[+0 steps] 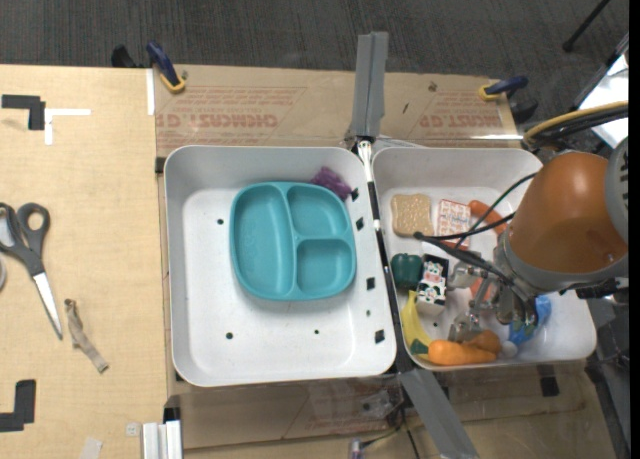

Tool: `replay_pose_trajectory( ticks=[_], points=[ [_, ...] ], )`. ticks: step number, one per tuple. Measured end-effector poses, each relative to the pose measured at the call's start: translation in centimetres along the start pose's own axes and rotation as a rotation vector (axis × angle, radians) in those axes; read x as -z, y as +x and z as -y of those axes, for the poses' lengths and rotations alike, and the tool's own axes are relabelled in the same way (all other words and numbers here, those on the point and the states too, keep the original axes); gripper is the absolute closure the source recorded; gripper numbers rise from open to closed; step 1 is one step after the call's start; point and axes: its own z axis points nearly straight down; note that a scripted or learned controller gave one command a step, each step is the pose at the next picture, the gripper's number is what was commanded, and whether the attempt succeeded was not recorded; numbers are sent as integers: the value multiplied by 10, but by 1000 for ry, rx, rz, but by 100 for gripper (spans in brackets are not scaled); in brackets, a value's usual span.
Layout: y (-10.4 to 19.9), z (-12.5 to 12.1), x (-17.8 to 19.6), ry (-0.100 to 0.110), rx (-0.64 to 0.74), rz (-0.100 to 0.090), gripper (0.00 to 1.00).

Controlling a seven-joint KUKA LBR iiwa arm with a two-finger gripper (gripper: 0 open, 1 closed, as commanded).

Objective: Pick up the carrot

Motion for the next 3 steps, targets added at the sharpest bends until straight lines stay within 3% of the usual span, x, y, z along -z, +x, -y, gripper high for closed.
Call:
replay_pose_trajectory(
  ticks=[1, 2, 3],
  points=[
    [-9, 51, -1, 2, -283, -7, 0],
    [1, -1, -1, 0, -127, -5, 0],
    [-12, 69, -1, 2, -369, -8, 0]
  ],
)
